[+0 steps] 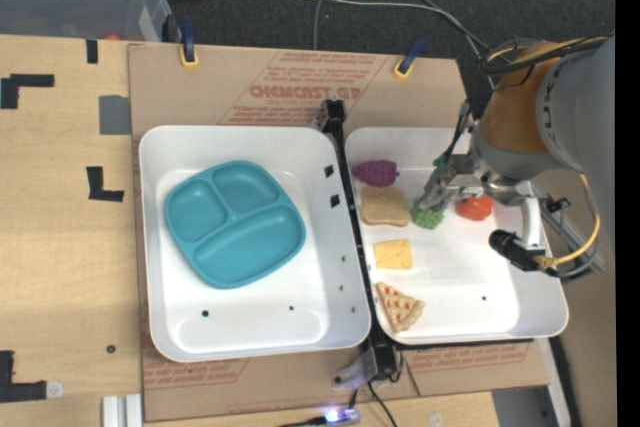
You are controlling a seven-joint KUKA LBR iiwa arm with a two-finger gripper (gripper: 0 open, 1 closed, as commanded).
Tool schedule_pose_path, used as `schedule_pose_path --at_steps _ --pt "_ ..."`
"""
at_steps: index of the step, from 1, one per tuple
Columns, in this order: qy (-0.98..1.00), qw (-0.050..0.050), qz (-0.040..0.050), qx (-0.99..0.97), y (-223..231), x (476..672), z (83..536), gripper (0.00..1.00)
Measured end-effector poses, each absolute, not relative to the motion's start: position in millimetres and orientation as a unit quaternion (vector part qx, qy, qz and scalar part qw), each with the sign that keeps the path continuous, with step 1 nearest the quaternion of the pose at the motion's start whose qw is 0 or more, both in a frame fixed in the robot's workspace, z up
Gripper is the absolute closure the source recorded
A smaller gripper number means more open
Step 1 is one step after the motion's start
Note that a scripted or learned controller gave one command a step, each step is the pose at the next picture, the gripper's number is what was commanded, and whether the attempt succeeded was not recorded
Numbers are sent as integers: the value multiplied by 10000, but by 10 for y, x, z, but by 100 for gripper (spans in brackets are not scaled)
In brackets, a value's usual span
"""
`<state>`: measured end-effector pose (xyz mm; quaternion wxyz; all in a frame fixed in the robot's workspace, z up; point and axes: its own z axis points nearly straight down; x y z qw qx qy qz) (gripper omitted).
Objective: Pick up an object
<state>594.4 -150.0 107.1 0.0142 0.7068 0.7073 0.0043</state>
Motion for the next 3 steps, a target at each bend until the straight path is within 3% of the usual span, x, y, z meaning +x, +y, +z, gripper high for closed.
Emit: schedule_pose_path --at_steps 1,3 --pt "7077 8 7 7065 -1483 5985 1500 100" --pt "7078 17 10 7064 -1379 6025 2587 100"
